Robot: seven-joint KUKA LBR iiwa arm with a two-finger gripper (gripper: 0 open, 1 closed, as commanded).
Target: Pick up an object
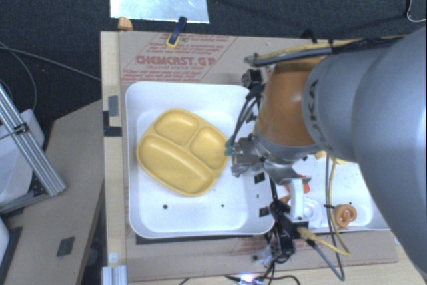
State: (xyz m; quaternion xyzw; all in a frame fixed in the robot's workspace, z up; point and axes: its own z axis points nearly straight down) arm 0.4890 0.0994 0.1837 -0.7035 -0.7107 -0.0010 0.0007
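Fingers hide under the grey arm's wrist, so you cannot tell how the gripper [235,155] is set. Your shallow white left bin [143,207] holds a yellow three-compartment plastic tray [180,150], its right edge beside the gripper; bare floor lies below it. An orange ring-shaped object [345,214] lies in the right bin [363,200].

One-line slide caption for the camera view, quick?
Grey arm reaches over the left white bin, pincer at the edge of a yellow divided tray.
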